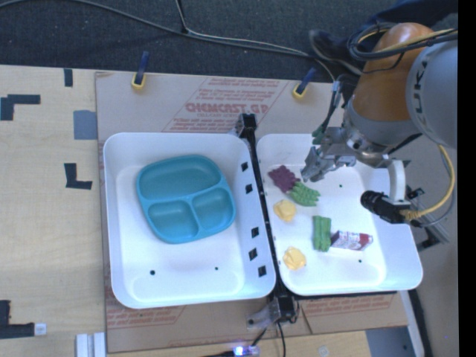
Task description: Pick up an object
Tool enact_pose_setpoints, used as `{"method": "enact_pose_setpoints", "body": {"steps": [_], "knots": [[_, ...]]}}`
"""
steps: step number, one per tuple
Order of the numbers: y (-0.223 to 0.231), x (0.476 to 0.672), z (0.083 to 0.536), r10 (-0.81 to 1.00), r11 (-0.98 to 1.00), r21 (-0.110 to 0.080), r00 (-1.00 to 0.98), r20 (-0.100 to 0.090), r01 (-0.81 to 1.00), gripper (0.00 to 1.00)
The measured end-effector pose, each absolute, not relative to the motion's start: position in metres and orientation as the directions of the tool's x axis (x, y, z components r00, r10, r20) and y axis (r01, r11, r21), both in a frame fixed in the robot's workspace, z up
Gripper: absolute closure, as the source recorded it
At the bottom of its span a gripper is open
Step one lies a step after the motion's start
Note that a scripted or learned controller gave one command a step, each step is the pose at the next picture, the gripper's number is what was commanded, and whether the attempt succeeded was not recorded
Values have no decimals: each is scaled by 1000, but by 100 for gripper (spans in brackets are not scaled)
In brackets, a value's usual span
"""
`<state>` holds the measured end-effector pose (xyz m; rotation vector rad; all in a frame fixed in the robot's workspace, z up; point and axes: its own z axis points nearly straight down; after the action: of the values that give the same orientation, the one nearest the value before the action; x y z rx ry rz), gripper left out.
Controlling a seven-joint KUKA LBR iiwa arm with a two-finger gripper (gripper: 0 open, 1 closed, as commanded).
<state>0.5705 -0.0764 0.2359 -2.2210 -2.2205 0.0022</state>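
Two shallow white bins sit side by side on the worktop [44,222], meeting along a black divider strip [256,207] that runs down between them. The left bin [123,274] holds one blue divided plate [186,198], tilted and set toward the bin's upper half; bare white floor lies open below it, along the near wall.

The right bin [394,270] holds six small things, all gathered in its left and middle part. One purple piece [282,176] lies nearest the divider, with one green ridged piece [303,194] just beside it on the right. Two yellow pieces are there: one [285,210] below the purple piece, and another [294,258] close to the bin's near wall. One green block [321,233] stands lengthwise in the middle, and one red and white wrapper [350,239] touches or nearly touches its right side. The bin's right part and its lower right corner are open floor.

The arm reaches in from the right, and the end effector [315,166] hangs over the upper part of the right bin, just above and to the right of the green ridged piece and the purple piece, away from the bin's walls. Whether its fingers are apart or together cannot be told from this slant, and nothing is seen between them.

Two yellow clamps [139,79] [300,89] grip the board's far edge.
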Motion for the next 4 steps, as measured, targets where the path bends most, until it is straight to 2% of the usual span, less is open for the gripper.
{"method": "enact_pose_setpoints", "body": {"steps": [1, 3, 4], "knots": [[-32, 583, 242, 1000, 0, -2, 0, 0, 1000, 100], [51, 599, 222, 1000, 0, -1, 0, -2, 1000, 100], [88, 614, 218, 1000, 1, -2, -1, 0, 1000, 100]]}}
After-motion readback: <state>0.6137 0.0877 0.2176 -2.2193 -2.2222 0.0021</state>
